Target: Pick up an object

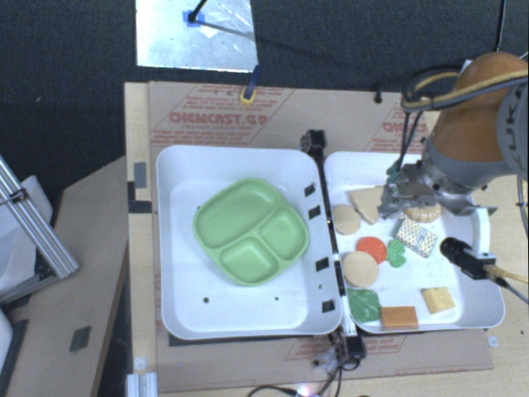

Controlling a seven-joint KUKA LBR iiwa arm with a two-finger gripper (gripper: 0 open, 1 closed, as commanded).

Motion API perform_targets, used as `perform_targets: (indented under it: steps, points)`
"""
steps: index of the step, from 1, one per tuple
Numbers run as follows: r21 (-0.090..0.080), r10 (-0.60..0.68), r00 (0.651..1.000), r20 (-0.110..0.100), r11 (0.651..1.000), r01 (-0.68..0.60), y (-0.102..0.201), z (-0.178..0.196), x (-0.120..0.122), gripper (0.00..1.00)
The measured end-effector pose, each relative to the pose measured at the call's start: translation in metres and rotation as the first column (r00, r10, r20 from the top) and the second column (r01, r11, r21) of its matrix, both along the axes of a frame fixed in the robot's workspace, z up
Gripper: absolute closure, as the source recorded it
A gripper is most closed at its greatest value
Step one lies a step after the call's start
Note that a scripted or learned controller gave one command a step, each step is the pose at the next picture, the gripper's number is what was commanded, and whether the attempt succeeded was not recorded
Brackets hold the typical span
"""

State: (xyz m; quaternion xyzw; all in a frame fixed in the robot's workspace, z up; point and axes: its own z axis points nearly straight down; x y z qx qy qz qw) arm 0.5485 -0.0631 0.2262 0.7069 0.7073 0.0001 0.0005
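board under bins [216, 116] printed "chemcast gp" in red, repeated. gripper [395, 198] low in right bin [488, 304], at its rear; finger state: cannot tell. tan wedge [364, 199] just left of it, touching or nearly. patterned block [417, 237] just in front. red disc [372, 247], round cookie [359, 268] nearer front. green plate [251, 231] in left bin [178, 222].

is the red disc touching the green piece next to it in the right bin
Touching. The camera view shows the red disc with its right edge meeting the green piece, no white bin floor visible between them.
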Motion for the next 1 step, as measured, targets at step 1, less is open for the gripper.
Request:
perform_targets:
  steps: [1]
  points:
    - [0.001, 0.005, 1.0, 0.001, 1.0, -0.005, 0.0069, 0.002, 0.003, 1.0]
